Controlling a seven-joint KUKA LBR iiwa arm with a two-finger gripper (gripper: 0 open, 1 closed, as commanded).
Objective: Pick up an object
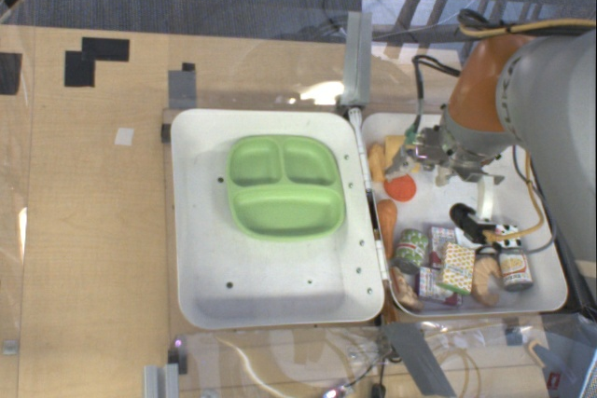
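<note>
Arm [532, 98]: comes in from the right, over the right bin [558, 289].
Gripper [431, 156]: above the far left part of that bin; can't tell about its jaws.
Red ball [401, 188]: just near the gripper.
Green plate [284, 185]: in the left bin [201, 284].

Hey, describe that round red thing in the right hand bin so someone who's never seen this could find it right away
Start at the right bin, the crowded one beside the bin holding the green divided plate. Look at its upper left part, just below the gripper. The small round red ball lies there, above the orange carrot; it is the only red, round item.
</note>
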